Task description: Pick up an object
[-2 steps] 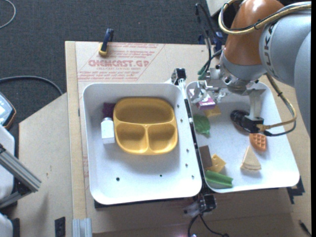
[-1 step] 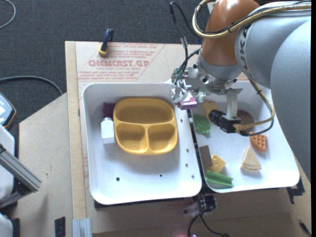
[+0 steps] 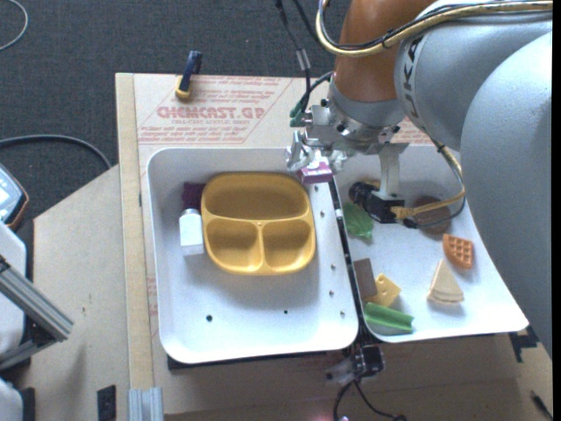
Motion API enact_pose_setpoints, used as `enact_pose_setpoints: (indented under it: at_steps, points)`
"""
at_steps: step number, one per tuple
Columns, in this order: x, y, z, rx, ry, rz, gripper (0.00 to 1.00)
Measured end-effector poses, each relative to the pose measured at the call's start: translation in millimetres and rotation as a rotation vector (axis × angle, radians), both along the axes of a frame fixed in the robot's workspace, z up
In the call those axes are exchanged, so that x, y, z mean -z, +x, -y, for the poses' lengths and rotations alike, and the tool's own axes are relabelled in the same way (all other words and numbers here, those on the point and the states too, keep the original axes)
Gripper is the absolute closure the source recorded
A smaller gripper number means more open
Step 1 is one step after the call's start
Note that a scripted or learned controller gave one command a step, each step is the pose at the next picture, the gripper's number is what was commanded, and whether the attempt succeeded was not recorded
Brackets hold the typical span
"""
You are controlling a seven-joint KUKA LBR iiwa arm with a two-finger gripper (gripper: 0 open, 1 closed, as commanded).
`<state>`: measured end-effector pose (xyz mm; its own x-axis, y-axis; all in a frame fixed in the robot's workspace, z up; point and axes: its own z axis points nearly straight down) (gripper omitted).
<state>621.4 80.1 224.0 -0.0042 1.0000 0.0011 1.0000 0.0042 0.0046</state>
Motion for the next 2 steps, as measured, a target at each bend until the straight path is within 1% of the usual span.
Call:
enact_pose_setpoints:
  at_steps: [1,2]
  points:
    - [-5.5,-10.5,3.1,0.005,-0.001,-0.007,1.0]
    - [9.1,-3.1,-2.6,0.004,-0.002,-0.008,1.0]
